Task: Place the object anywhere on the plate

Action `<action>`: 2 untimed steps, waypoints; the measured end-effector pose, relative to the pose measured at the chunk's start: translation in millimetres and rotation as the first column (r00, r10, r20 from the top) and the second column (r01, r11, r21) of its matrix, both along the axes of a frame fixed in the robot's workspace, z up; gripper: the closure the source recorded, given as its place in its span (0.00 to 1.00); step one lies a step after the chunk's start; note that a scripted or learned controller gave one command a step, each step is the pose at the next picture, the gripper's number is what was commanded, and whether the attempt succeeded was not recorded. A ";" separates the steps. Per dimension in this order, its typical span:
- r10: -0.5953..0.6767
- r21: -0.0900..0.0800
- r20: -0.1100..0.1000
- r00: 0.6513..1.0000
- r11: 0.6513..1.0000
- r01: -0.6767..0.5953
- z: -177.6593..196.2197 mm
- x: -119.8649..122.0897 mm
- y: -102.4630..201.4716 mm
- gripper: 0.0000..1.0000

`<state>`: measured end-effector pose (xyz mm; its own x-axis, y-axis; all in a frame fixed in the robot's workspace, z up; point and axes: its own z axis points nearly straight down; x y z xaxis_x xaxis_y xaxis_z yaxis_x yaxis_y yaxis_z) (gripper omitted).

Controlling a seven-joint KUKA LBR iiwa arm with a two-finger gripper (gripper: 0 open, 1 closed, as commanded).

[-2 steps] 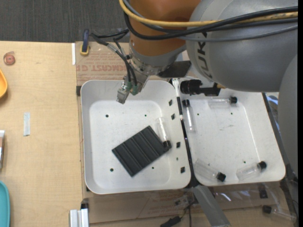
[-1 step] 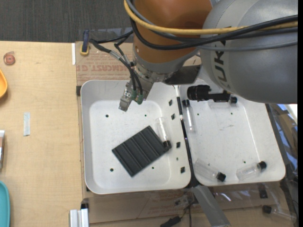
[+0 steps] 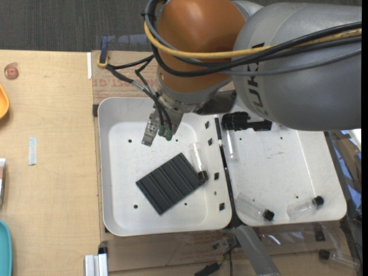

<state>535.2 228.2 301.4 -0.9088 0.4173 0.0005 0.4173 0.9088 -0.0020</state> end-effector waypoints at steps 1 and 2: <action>0.143 0.001 0.003 0.990 0.990 -0.143 16.3 -0.8 0.2 1.00; 0.207 0.001 0.001 0.978 0.978 -0.207 19.0 -14.9 -0.5 1.00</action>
